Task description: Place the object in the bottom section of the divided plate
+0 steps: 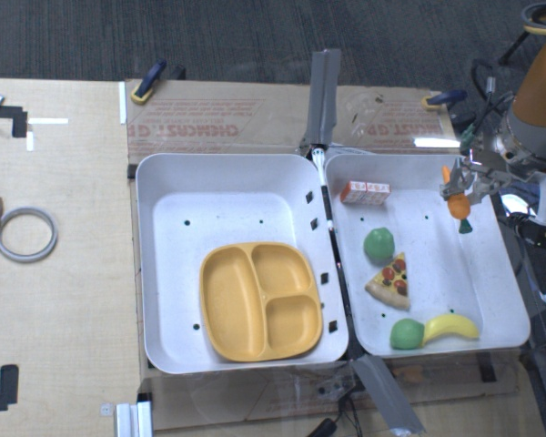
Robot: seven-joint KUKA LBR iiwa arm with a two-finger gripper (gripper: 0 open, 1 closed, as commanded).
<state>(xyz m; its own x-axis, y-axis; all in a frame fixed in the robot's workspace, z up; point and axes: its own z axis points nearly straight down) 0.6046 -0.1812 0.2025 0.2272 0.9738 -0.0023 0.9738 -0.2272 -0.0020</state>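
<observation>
A wooden surface (55, 335) seen from above at a slant carries two shallow white bins side by side. The left bin (164, 198) fills the centre of the frame; the right bin (491, 289) lies just beside it, their inner rims meeting along a line near the middle.

In the left bin, a yellow divided plate (259, 300) rests toward the lower edge, its rim close to the bin's bottom wall. It has one long section on the left and two smaller ones on the right, one above the other. The upper half of this bin's floor is bare white, leaving open room above the plate.

In the right bin, a small red and white box (364, 192) sits near the upper left corner. Below it come a green ball (379, 244), a toy pizza slice (390, 281) just beneath that, then a second green ball (406, 334) touching a yellow banana (453, 327) by the bottom rim. The bin's right half is mostly open floor.

The arm enters at the upper right of the frame. Its pincer (460, 194) hangs over the right bin's upper right part, near the far rim, clenched around a small orange carrot (460, 208) with a green tip pointing down, well apart from the plate.

A roll of grey tape (25, 234) lies at the far left.
</observation>
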